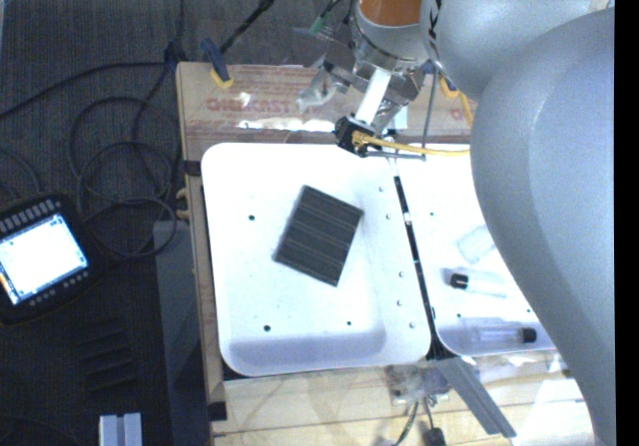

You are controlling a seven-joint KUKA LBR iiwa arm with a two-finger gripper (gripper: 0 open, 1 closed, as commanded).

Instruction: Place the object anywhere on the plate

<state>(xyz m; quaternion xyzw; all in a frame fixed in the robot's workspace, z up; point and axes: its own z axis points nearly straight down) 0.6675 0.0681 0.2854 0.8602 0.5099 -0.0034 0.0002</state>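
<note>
A dark grey ridged rectangular plate [319,234] lies tilted in the middle of the left bin [240,334]. In the right bin [449,190] lie a clear tube with a black cap [494,335], a small clear piece with a black tip [467,281] and a pale clear piece [477,242]. My gripper [322,90] hangs beyond the far edge of the left bin, over the wooden bench, up and away from the plate. Nothing shows in it.
The big grey arm covers most of the right bin. A black strip [409,224] runs between the two bins. A taped wooden board [260,100] lies behind the bins. Cables and a lit handheld screen [38,256] are on the floor at left.
</note>
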